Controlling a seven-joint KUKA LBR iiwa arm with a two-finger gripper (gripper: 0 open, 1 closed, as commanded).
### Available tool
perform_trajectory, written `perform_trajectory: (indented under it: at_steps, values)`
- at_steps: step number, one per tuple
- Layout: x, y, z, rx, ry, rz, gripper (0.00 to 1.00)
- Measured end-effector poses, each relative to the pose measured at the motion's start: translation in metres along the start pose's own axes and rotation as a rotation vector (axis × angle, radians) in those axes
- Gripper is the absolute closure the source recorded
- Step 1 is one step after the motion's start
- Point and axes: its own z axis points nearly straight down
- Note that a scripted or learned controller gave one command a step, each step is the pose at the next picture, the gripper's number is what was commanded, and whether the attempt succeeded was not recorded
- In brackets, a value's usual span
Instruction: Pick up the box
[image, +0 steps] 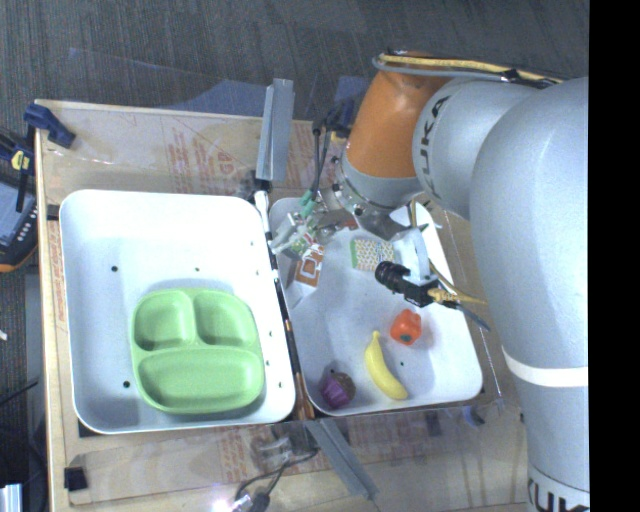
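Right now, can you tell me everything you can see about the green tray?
The green tray is a light green divided plate, plastic by its look, with rounded corners. It has three hollows: two smaller ones at the far side and one long one at the near side. It lies flat, face up, in the near part of the left white bin, resting on the bin's floor. Its hollows hold nothing.

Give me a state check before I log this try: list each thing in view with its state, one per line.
Gripper: low in the right bin's far left corner, at the box.
Box: tilted, leaning by the bin wall, under the gripper.
Banana: lying flat in the right bin.
Orange-red fruit: resting beside the banana.
Purple fruit: resting near the front edge.
Green tray: flat in the left bin.
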Motion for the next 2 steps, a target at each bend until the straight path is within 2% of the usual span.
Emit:
perform_trajectory:
  at_steps: [1,2]
  values:
    - [-0.060,-0.080,-0.071,-0.002,-0.002,-0.058,1.00]
    - [0.013,-0.137,-0.002,0.002,0.001,-0.167,1.00]
